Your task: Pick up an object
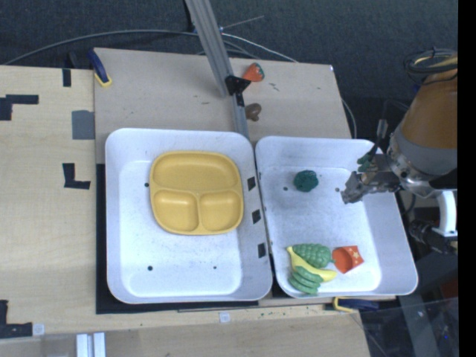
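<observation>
Positioned at about three o'clock in the camera view, the gripper (349, 193) is seen over the upper right part of the right bin (394, 229), at the end of the grey arm with its orange band (439, 117). Whether it is open or closed cannot be told from this angle, and nothing is seen held by it.

Several candidates lie in the right bin. A dark green round object (305, 180) sits just to the gripper's nine o'clock side, apart from it. At about five o'clock in the bin, a cluster is formed by a yellow banana-like piece (312, 271), green textured pieces (311, 255) and a small red-orange item (346, 259), packed close together. A yellow divided tray (197, 192) occupies the left bin (126, 274).

The step in hand is judged to be the approach, with no object yet secured. For the next move, one target must be chosen; the isolated green object appears the easier, since a short shift toward nine o'clock and a descent would be required.
</observation>
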Available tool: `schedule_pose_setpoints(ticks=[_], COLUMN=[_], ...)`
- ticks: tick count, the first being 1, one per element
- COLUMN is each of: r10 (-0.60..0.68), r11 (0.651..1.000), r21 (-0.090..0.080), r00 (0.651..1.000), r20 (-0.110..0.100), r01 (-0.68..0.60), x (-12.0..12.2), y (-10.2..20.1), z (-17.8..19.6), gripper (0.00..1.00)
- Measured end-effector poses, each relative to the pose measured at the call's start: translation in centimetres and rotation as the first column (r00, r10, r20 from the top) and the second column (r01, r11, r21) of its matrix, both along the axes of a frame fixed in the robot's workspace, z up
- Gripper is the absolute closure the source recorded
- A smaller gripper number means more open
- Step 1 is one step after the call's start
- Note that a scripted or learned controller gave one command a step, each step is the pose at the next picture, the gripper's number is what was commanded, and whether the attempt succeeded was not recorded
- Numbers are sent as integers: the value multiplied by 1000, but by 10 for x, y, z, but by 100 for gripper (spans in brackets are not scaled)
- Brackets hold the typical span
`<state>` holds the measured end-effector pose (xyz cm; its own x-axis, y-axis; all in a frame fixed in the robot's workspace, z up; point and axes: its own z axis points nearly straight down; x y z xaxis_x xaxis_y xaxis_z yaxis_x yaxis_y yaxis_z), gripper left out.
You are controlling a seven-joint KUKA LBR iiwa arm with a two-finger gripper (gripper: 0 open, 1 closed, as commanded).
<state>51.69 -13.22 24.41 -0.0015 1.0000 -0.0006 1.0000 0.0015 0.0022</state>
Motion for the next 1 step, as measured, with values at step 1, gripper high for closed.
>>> schedule_pose_setpoints(ticks=[1], r10=[5], r11=[1000], r21=[2], r00=[1000], r20=[-2], r01=[-5], x=[26], y=[47], z=[3], gripper=[100])
